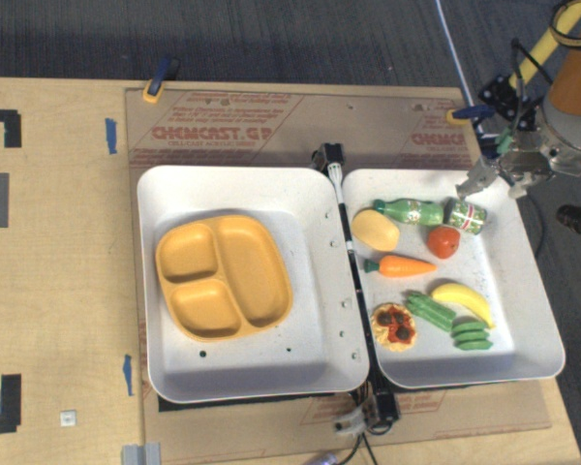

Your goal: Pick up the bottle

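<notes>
The green plastic bottle with a red-and-white label (428, 212) lies on its side in the upper part of the right white bin (533, 308), its cap end pointing left and its base toward the bin's upper right corner. Its left end sits just above a pale yellow potato-shaped toy (376, 230), and a red tomato toy (443, 242) lies just below its label end. Lower in the same bin come an orange carrot toy (405, 266), a yellow banana toy (464, 301), green pea pods (451, 322) and a small pizza-slice toy (394, 324).

The grey two-finger pincer (473, 188) hangs at the upper right of the frame, over the bin's upper right rim, its tips just beside the bottle's base end; whether it touches the bottle cannot be told, and whether the pincer is wide or narrow cannot be told either.

Bare white floor shows along the right bin's right side, between the toys and the rim. The left white bin (174, 192) holds a mustard-yellow three-compartment tray (225, 277), with open floor around it. Both bins rest on a brown cardboard sheet (223, 124).
</notes>
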